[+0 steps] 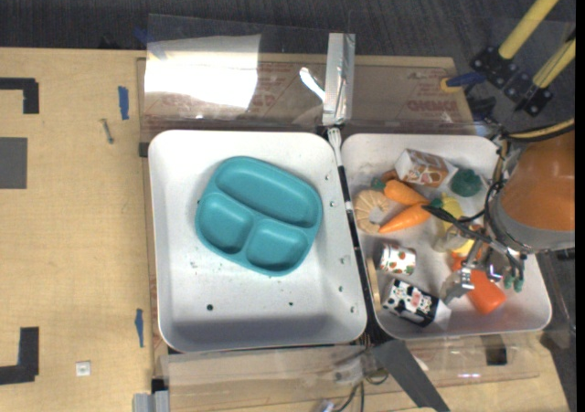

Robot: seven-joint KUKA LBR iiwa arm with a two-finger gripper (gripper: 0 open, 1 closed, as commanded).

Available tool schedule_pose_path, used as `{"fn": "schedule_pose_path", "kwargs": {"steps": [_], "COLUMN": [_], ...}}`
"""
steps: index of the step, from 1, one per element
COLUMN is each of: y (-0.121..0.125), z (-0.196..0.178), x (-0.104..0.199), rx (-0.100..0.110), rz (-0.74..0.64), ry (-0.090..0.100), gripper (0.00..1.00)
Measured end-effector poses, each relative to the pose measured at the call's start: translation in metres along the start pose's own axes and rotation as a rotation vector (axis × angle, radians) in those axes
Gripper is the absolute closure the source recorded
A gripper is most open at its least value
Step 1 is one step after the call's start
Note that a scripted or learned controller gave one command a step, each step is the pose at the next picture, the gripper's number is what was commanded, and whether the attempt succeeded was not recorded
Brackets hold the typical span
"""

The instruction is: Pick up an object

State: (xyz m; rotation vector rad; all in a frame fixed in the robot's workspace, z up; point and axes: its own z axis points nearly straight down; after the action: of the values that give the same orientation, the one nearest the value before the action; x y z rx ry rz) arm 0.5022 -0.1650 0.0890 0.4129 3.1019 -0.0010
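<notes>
Resting in the right bin (539, 310): orange cup (486, 294), just beside the lowered gripper (468, 275); whether it is gripped cannot be told.

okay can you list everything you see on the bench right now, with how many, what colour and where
Bins: two, white, side by side on the bench.
Divided plate: one, teal, middle of the left bin.
Carrots: two, orange, upper middle of the right bin.
Round cracker: one, tan, right bin's left side.
Small carton: one, white and orange, top of the right bin.
Dark box: one, black and white, right bin's lower left.
Arm: one, grey and orange, over the right bin's right edge.
Tool: one, low in the right bin beside an orange piece.
</notes>
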Motion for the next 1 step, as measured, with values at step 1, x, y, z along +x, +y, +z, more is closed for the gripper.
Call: {"fn": "schedule_pose_path", "kwargs": {"steps": [1], "y": [0.0007], "z": [-0.0127], "x": [-0.0039], "rx": [0.001], "rz": [-0.002], "ry": [-0.012], "gripper": [1.00]}}
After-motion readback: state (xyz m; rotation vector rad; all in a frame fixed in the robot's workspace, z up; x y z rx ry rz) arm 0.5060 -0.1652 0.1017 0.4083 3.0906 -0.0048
